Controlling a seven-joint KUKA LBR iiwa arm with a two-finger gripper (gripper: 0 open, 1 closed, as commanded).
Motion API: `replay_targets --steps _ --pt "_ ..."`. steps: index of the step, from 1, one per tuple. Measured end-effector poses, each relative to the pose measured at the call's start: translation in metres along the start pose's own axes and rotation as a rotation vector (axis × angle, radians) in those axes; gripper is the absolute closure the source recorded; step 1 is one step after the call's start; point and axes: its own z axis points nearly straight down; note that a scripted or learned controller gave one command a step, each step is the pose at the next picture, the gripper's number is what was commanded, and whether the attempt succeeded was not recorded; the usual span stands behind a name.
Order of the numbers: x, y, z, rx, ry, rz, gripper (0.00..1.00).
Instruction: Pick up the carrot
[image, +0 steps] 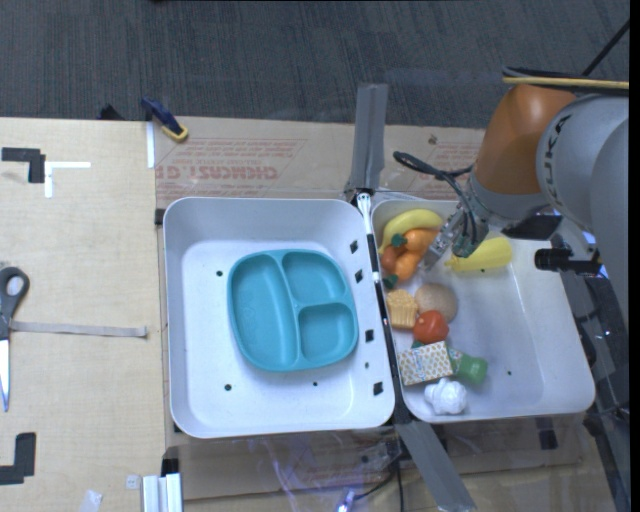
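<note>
Down at the near end of the right bin (560, 330) sits a white lump (447, 397), a green piece (471, 371) beside it and a patterned block (425, 362), then a red tomato-like toy (430, 326) and a waffle-coloured square (402, 308) hard against the bin's left wall. Further up, here is the one that matters: the carrot (402, 258), orange with a dab of green at its top, lying in the far left corner of that bin, just under the banana (411, 221). Its long axis looks to run slantwise, upper right to lower left, though the orange pieces bunch together and the outline is hard to split. The claw (447, 240) hangs just to the carrot's right, tips close to it, angled down and leftward; nothing sits between the fingers (436, 252), and how wide they stand I cannot tell at this size. A yellow piece (484, 254) lies just right of the claw. So the coming move, by my reckoning, is a short shift left and down. The left bin (190, 330) carries a teal divided plate (293, 308). Beyond, the desk (80, 260) shows scissors (8, 300) at its left edge, cardboard (260, 165) behind the bins, and dark carpet (250, 50) at the far side
</note>
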Motion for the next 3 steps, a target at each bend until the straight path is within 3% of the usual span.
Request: replay_targets --steps 1,2,3 --pt "0.003 -0.004 0.004 0.010 0.014 0.002 0.00" --pt "0.088 0.046 -0.091 -0.005 0.002 0.217 0.00" --pt "0.080 -0.029 -0.090 -0.005 0.002 0.093 0.00"
